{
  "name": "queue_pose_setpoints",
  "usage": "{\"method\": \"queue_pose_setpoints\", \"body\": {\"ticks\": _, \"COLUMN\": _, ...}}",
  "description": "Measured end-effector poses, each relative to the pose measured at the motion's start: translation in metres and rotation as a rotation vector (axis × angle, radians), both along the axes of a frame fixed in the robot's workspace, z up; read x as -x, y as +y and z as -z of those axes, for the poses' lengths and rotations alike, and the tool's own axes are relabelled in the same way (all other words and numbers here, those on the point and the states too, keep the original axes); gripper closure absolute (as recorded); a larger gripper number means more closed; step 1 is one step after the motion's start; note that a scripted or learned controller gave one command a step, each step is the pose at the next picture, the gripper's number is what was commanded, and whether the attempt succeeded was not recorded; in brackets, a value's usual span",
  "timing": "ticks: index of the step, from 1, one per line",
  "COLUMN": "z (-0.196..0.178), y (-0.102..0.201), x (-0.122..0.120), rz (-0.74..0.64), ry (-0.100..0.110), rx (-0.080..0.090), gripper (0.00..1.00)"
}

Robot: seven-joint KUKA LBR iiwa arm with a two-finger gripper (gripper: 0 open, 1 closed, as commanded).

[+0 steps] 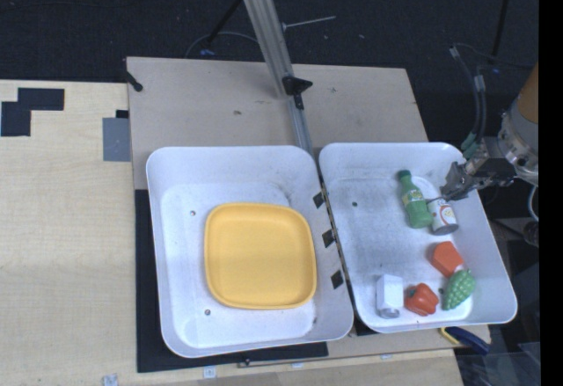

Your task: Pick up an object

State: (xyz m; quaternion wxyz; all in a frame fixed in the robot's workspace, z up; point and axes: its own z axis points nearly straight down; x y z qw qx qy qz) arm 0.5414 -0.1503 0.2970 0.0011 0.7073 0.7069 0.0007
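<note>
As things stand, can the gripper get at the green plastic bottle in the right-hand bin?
Probably yes: the gripper hovers beside the green plastic bottle, which lies uncovered; a small can touching its base may crowd the grasp.

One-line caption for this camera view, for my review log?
Grey arm's pincer hovers at right bin's edge above green plastic bottle; yellow square plate fills left bin.

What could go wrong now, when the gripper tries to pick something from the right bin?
1. The green bottle and the small can lie touching, so the gripper may nudge both and lift neither.
2. It hangs near the right bin's rim, so a descent there may hit the wall.
</note>
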Motion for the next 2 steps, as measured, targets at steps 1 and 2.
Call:
{"method": "queue_pose_setpoints", "body": {"ticks": 1, "z": 0.006, "y": 0.058, "x": -0.009, "rz": -0.004, "ry": 0.003, "rx": -0.002, "gripper": 1.0}}
{"method": "queue_pose_setpoints", "body": {"ticks": 2, "z": 0.013, "y": 0.103, "x": -0.014, "rz": -0.003, "ry": 0.004, "rx": -0.001, "gripper": 1.0}}
